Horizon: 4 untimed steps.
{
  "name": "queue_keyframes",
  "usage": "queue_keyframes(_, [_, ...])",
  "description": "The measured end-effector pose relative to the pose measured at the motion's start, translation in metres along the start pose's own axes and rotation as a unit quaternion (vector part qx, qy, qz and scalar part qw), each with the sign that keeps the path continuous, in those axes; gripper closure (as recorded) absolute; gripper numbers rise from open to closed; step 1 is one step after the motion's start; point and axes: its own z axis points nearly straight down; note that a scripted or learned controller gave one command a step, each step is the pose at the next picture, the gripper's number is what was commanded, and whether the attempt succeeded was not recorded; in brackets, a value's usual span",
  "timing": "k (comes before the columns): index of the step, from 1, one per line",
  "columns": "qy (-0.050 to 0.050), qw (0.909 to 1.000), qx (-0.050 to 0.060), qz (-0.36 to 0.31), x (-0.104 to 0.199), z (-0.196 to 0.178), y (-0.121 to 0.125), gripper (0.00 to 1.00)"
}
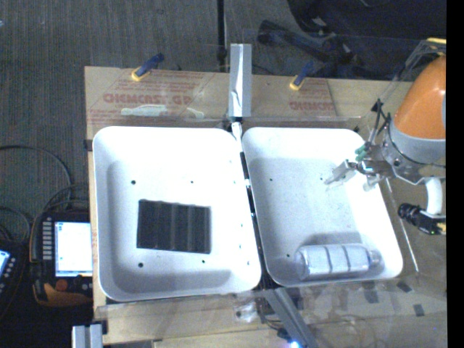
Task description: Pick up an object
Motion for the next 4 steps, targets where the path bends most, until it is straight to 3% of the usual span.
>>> queue_keyframes(1, [-0.002,0.9938,-0.001,0.111,-0.030,-0.102,-0.050,0.00])
queue_keyframes(2, [0.000,0.9941,-0.002,0.109,-0.004,0.089,-0.066,0.00])
queue_keyframes(3, [-0.002,0.9874,-0.001,0.158,0.011,-0.060,-0.075,0.00])
queue_keyframes(4, [0.000,0.9726,0.000,0.232,-0.016,-0.048,-0.076,0.00])
